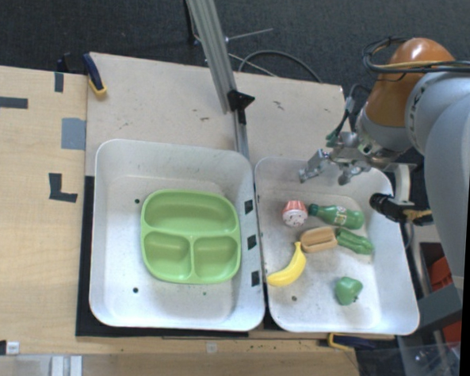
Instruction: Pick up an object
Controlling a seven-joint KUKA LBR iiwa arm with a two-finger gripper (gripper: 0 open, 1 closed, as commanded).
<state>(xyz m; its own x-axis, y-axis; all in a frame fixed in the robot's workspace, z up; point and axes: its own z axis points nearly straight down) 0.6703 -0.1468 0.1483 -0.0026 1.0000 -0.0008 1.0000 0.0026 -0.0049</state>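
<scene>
My hand (329, 170) hangs with fingers spread and nothing between them over the back of the right bin (386, 312), where the toys lie: a bottle (338, 216) nearest it, then a cupcake (294, 214), hot dog (319, 239), banana (289, 269) and pepper (347, 290). They look light, hard plastic and probably slippery, so I would take the bottle across its body. The hot dog and a green piece (354, 243) crowd it from the front; the plate (190, 236) in the left bin (114, 215) is well apart.

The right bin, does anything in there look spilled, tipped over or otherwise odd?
Nothing stands out. The right bin holds toy food lying loose: a banana, a green bottle on its side, a hot dog and a green pepper. The divided green plate sits flat in the left bin.
</scene>
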